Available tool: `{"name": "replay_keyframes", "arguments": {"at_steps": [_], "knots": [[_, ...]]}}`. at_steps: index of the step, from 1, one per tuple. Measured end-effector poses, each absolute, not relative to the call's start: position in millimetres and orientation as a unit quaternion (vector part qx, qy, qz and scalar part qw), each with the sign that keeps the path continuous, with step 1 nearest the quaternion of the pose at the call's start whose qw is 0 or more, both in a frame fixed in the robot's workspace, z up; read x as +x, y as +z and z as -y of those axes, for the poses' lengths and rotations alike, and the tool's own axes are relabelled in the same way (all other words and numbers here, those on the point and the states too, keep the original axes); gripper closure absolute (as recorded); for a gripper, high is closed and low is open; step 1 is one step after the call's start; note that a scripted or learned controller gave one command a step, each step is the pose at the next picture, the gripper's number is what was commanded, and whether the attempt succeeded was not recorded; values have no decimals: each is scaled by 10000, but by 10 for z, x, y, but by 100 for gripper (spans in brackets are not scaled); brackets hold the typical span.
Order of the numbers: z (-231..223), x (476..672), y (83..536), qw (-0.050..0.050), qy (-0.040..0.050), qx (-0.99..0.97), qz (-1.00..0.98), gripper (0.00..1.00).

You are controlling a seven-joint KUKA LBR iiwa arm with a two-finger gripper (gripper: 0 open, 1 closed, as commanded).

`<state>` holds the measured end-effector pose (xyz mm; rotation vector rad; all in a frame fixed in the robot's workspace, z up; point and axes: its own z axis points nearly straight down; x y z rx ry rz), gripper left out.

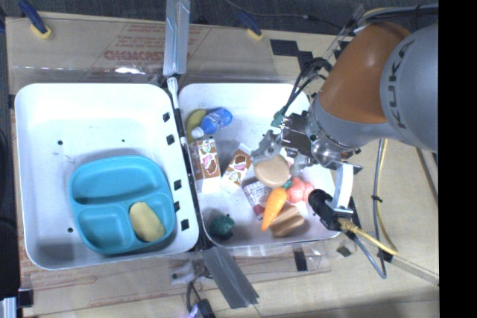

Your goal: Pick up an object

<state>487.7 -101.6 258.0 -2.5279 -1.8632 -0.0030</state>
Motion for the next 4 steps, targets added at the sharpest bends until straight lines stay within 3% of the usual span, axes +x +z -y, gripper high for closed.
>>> {"name": "replay_keyframes", "arguments": {"at_steps": [1, 3, 4], "knots": [[345, 5646, 2202, 24, 28, -8402, 5422, 100], [157, 5677, 2432, 7, 13, -8508, 5254, 100], [-446, 5698, 3064, 8, -1, -8172, 5764, 100]]}}
